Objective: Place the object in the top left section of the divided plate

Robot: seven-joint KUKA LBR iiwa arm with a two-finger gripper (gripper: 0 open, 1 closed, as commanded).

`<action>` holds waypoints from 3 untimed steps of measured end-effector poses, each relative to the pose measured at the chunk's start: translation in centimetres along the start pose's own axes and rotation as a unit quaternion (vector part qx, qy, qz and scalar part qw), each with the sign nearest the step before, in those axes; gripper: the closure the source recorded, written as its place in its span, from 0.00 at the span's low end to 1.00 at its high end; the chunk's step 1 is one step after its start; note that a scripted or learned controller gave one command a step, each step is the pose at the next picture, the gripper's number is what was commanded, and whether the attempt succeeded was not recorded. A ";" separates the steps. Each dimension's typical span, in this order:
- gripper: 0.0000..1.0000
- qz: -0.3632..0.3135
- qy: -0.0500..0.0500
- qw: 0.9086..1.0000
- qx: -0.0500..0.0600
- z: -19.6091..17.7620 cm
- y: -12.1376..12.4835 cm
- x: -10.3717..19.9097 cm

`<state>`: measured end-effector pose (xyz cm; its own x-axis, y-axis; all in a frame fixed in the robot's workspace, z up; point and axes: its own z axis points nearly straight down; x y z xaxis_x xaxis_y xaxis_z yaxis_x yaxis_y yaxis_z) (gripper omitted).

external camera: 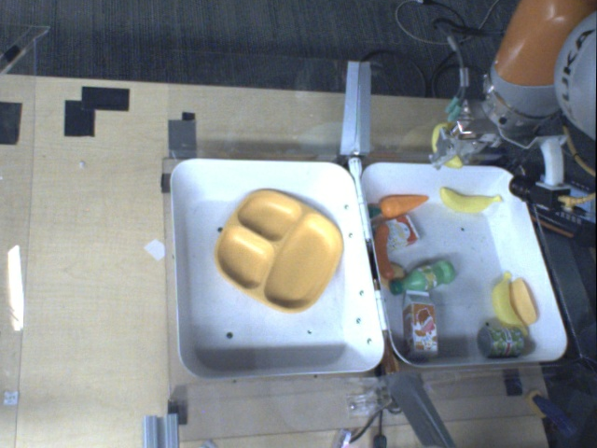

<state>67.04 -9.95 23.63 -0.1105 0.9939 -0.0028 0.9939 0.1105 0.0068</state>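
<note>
From above, my fingers (454, 143) hang over the far edge of the right bin (546, 278), near its back left corner, with my orange-banded arm (541, 35) reaching in from the right. They are clenched on a small yellow object (441, 141) that shows between and beside them, lifted clear of the bin floor.

The yellow divided plate (280, 248) lies in the middle of the left bin (201, 343), well apart from me. Its three hollows hold nothing, and its top left section (270, 211) sits toward the far side of that bin.

Below me in the right bin lie a carrot (403, 204) near the dividing wall, a banana (469, 199) just beside the far wall, a green bottle (424, 276) on its side, a small carton (421, 329), a dark green can (505, 340) in the near right corner, and a hot dog (516, 300) beside the right wall. Both bins rest on the pale wooden tabletop (93, 250).
</note>
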 end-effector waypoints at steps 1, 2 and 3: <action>1.00 -0.029 0.001 1.000 0.001 4.7 -3.0 7.0; 1.00 -0.247 0.002 0.969 0.001 5.0 -4.2 13.2; 1.00 -0.366 0.002 0.931 -0.001 4.9 -0.9 19.7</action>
<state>64.05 9.52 18.66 -0.7581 0.6521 -0.0046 0.6521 0.7581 0.0068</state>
